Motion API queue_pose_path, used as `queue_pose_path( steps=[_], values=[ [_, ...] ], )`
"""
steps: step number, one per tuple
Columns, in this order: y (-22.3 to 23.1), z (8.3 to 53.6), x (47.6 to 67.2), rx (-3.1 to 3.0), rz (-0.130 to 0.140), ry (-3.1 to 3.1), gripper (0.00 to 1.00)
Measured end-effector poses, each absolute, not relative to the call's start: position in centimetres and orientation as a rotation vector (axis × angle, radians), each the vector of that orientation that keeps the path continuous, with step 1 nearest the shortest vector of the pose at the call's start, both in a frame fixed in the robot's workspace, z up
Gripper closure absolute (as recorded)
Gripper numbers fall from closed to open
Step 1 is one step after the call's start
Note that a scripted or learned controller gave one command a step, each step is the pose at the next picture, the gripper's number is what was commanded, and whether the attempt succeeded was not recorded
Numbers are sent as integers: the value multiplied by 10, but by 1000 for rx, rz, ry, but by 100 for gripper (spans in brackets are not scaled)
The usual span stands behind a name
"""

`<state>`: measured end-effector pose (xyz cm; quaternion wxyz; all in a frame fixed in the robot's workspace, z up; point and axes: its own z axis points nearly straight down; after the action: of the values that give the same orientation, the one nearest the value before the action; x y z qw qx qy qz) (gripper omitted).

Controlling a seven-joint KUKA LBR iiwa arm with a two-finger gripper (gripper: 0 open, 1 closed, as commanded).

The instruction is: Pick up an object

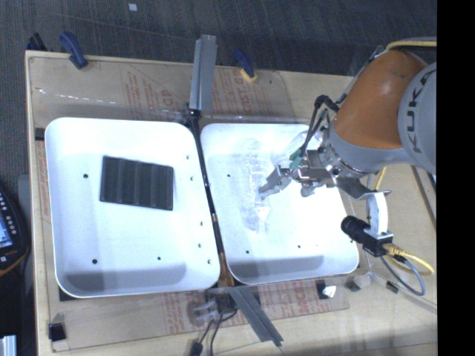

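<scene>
The left bin (67, 147) and right bin (326, 236) are white. The pad (137, 182) in the left one is dark grey with faint darker stripes. The film (252, 191) in the right one is clear with whitish glints. The arm (386, 102) is grey with an orange band, and the gripper (276, 184) is silvery. The bench (119, 87) is pale tan with red print. The clamps (74, 52) are blue. The floor (223, 6) is dark grey.

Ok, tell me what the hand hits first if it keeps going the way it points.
Likely the clear plastic piece just ahead of the hand in the right bin; depth is unclear, so it may already touch.
</scene>
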<state>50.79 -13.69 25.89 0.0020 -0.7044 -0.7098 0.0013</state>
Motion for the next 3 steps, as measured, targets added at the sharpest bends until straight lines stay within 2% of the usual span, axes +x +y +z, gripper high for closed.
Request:
queue_pose_path(
  steps=[1, 2, 3],
  values=[
    [-113, 342, 495, -2499, -3, -1908, 0],
    [-82, 354, 535, -2349, -1, -2087, 0],
    [-117, 266, 485, -2439, 6, -1975, 0]
  ],
)
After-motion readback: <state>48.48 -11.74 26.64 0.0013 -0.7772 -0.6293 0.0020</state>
